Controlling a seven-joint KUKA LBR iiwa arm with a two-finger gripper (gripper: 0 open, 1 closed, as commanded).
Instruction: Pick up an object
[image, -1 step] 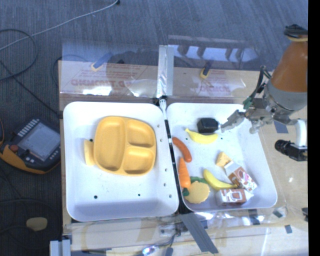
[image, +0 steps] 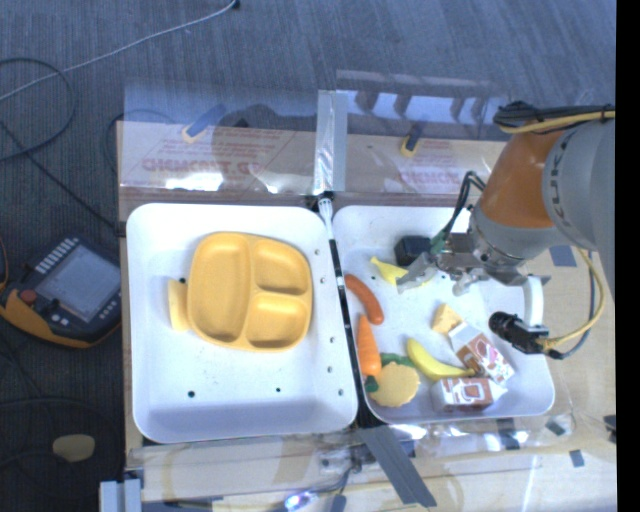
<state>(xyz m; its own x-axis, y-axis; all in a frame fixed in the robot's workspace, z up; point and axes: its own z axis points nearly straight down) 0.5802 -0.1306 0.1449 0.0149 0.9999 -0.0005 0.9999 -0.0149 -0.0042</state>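
One yellow divided plate (image: 248, 290) is lying in the left bin (image: 150, 400); in the right bin (image: 535, 395) a sausage (image: 364, 298), carrot (image: 368, 346), banana (image: 437, 361) and two cartons (image: 478, 372), print unreadable, are resting; the gripper (image: 445, 268) is hovering above, jaws spread, pinching nothing.

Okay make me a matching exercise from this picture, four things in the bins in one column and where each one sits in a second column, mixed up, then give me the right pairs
Things:
1. yellow divided tray
2. carrot
3. banana
4. red sausage

Places:
A. right bin, against its left wall, above the carrot
B. middle of the left bin
C. right bin, just left of the small cartons
D. right bin, low by its left wall, touching the round yellow cookie

Pairs: 1-B, 2-D, 3-C, 4-A
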